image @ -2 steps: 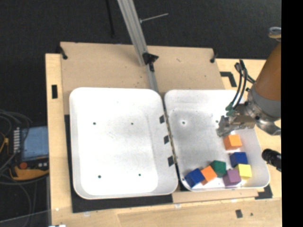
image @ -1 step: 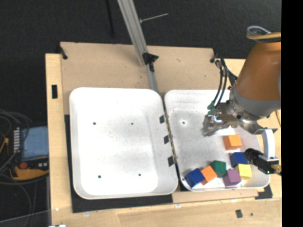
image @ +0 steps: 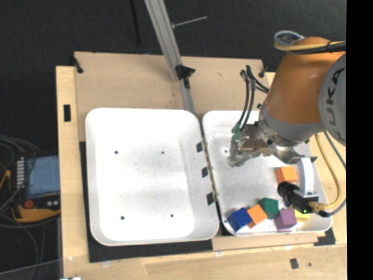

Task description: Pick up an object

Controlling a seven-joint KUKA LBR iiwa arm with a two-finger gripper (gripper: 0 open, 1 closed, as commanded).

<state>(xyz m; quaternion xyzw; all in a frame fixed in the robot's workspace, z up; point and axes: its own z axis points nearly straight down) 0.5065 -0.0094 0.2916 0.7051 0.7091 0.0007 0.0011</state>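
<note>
Two shallow white bins side by side on bench (image: 134,80): left bin (image: 145,174) bare-floored, right bin (image: 218,127) holding all the blocks. Reaching in from the right over the right bin, grey arm (image: 303,92) with broad orange band, hiding much of that bin's far right part. Below the band, gripper (image: 238,156) hanging over the right bin's upper left area, near the dividing rim, well apart from the blocks; finger state impossible to tell, tips blurred against the white floor, nothing seen between them. Clustered along the right bin's near edge, from left: blue block (image: 239,218), touching orange block (image: 257,214), then green block (image: 270,206), then purple block (image: 285,218). Farther back, beside the arm's black fitting, another orange block (image: 287,174), partly hidden.
</note>
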